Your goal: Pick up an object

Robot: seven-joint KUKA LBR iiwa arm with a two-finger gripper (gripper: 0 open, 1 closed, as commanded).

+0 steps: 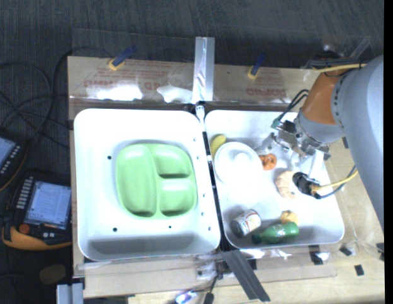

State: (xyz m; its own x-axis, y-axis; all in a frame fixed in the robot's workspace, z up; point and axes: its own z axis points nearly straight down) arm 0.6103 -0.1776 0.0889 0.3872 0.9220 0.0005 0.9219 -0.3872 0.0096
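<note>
Two shallow white bins sit side by side on the tabletop (367, 258). The left bin (89, 170) holds a green divided tray (157, 179) lying flat near its middle, with one long compartment on its nine o'clock side and two smaller ones on its three o'clock side.

The right bin (333, 223) carries the loose things. A white bowl (237, 161) rests toward the bin's ten o'clock corner, and a yellow object (217, 142) peeks out at the bowl's ten o'clock edge, touching it. Just beside the bowl at three o'clock lies a small orange object (268, 162). Toward four o'clock from that sits a pale, rounded piece (284, 183). Along the bin's six o'clock side a small can (247, 223) lies tipped on its side, and next to it at four o'clock a green bottle (276, 233) lies flat, with a little yellow-brown item (288, 217) touching its upper edge.

The grey arm (367, 119) comes in from three o'clock, its orange band above the wrist, and the tool (286, 137) hangs over the bin's one o'clock part, above and to the two o'clock side of the small orange object. From here the tool looks like a dark cluster of metal and cable, and I cannot tell how its fingers stand. Nothing visible sits in it. A yellow and black cable (326, 185) loops down from the wrist at its five o'clock side, near the pale piece.
</note>
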